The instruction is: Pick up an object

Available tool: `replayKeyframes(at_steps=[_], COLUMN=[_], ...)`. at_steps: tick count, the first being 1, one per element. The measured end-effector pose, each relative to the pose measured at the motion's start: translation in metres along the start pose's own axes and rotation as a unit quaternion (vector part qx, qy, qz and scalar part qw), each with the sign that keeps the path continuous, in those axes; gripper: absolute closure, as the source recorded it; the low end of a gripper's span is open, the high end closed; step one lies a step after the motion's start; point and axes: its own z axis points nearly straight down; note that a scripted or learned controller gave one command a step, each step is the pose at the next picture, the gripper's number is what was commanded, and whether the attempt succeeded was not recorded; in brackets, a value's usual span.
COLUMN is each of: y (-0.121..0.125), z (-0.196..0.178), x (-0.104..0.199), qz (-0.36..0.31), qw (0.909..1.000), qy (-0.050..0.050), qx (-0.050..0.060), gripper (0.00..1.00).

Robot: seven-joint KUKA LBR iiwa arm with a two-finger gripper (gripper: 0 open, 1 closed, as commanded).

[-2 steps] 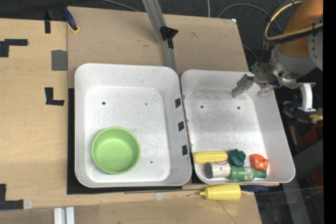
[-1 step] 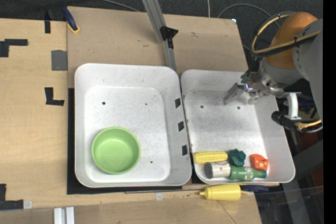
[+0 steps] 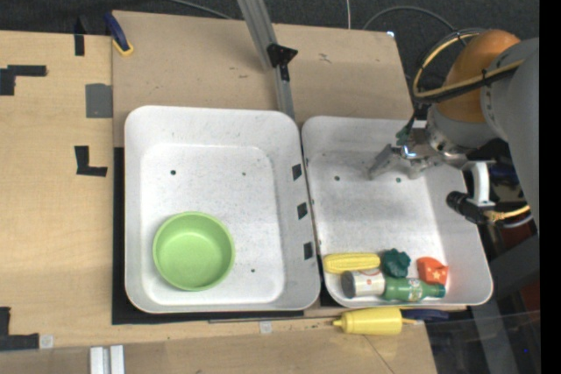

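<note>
Right bin (image 3: 456, 228), near edge | green bottle (image 3: 412, 290) (label unreadable) | pincer (image 3: 392, 164) apart

Two bins sit side by side on the tabletop (image 3: 202, 66). A bowl (image 3: 193, 250) rests in the left bin's (image 3: 210, 123) near corner. Small items (image 3: 386, 274) cluster along the right bin's (image 3: 351, 131) near edge, a bottle (image 3: 371, 321) just outside it; the tool (image 3: 396, 162) hangs over its far part.

Wooden bench (image 3: 53, 215), two white bins — left bin (image 3: 140, 188), right bin (image 3: 351, 136) — side by side, yellow bottle (image 3: 372, 322) at front edge
</note>
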Motion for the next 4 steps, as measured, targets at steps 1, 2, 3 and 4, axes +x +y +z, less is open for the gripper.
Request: replayKeyframes(at_steps=[1,2,3,4], y=[0.000,0.000,-0.005,-0.004], z=[-0.011,-0.053,-0.115,-0.161], x=[0.001,0.000,-0.003,-0.003], qz=[-0.001,0.001,0.001,0.001], qw=[1.0000,1.0000,1.0000,1.0000], qy=[0.000,0.000,0.000,0.000], qx=[0.000,-0.003,-0.004,-0.004], gripper=[1.00,1.00,1.00,1.00])
